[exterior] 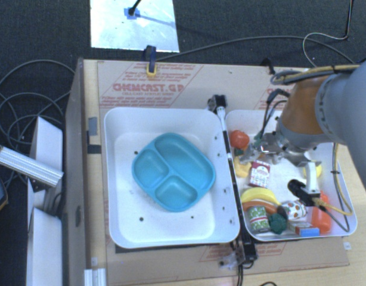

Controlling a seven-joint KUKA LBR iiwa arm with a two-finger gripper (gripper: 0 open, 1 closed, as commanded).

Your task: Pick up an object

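The gripper (261,154), grip state unclear, hovers over a small red-and-white carton (260,174).

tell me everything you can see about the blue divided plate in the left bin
The blue divided plate is a light turquoise tray that looks like smooth plastic, with rounded corners and a raised rim. Low ridges split it into three compartments, and none of them holds anything. It lies flat, right side up, turned at an angle to the walls of the left bin, and rests on the bin's white floor near the middle. Apart from that floor nothing touches it; the gripper is over the right bin.
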